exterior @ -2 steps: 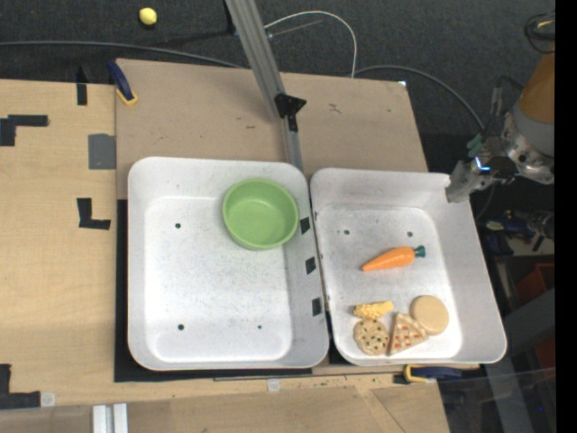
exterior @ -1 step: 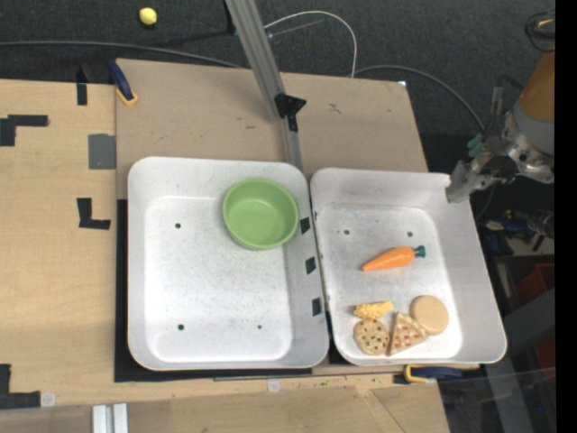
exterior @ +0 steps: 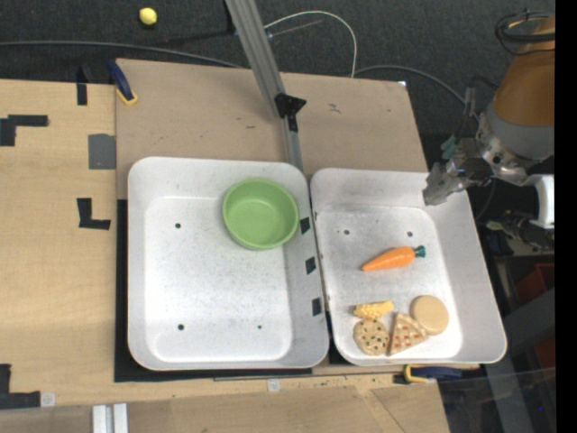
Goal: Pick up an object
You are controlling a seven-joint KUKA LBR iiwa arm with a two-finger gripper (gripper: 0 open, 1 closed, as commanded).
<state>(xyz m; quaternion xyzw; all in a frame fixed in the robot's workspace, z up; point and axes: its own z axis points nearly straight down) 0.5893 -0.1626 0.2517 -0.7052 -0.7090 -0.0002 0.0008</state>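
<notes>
An orange toy carrot (exterior: 393,258) with a green top lies in the middle of the right bin (exterior: 473,269). Near that bin's front edge sit a yellow corn piece (exterior: 373,310), a round cookie (exterior: 369,336), a pizza slice (exterior: 407,333) and a tan round biscuit (exterior: 431,314). A green bowl (exterior: 261,213) stands at the back of the left bin (exterior: 153,269). My gripper (exterior: 439,188) hangs over the right bin's back right corner, well away from the carrot, with nothing seen in it.
A grey metal pole (exterior: 261,52) slants down to the gap between the bins. Cables (exterior: 334,25) trail across the dark floor behind the bench. A small yellow ball (exterior: 148,15) lies on the floor at the back left.
</notes>
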